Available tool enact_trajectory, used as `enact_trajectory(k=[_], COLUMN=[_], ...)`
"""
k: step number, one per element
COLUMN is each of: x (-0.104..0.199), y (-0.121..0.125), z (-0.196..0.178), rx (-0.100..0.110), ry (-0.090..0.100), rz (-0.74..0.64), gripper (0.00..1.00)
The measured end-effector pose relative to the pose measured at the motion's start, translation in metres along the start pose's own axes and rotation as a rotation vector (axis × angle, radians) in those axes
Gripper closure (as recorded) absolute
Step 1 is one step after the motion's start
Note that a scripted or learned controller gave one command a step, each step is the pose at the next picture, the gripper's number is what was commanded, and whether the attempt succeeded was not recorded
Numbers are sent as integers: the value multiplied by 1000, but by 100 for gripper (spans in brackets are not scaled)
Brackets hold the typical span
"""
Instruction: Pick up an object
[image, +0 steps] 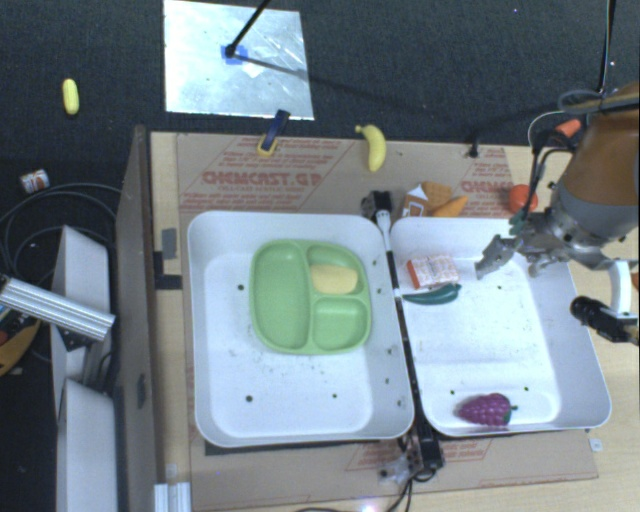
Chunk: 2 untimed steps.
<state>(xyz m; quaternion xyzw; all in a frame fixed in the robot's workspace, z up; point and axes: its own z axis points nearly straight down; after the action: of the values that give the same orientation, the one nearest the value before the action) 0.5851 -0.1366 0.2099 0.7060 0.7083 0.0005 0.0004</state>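
Note:
My gripper (515, 262) hangs over the upper right part of the right bin (580, 400), open, with nothing between its fingers. A red and white packet (432, 270) lies to its left in that bin, near the top left corner. A green pepper (433, 294) lies just below the packet. A purple bunch of grapes (485, 409) rests near the bin's front edge. In the left bin (220, 400) sits a green divided plate (290, 310) with a yellow piece (334, 279) in its upper right compartment.
Behind the bins on the bench lie a banana (374, 147), an orange wedge (440, 200), a small orange thing (520, 198) and a blue and yellow clip (272, 132). The divider (395, 300) runs between the bins.

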Motion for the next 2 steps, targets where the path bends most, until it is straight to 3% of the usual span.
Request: enact_trajectory(k=[1,2], x=[32,41], y=[19,30], z=[72,117], rx=[3,2], ry=[1,0], rz=[-4,-3], gripper=[0,0])
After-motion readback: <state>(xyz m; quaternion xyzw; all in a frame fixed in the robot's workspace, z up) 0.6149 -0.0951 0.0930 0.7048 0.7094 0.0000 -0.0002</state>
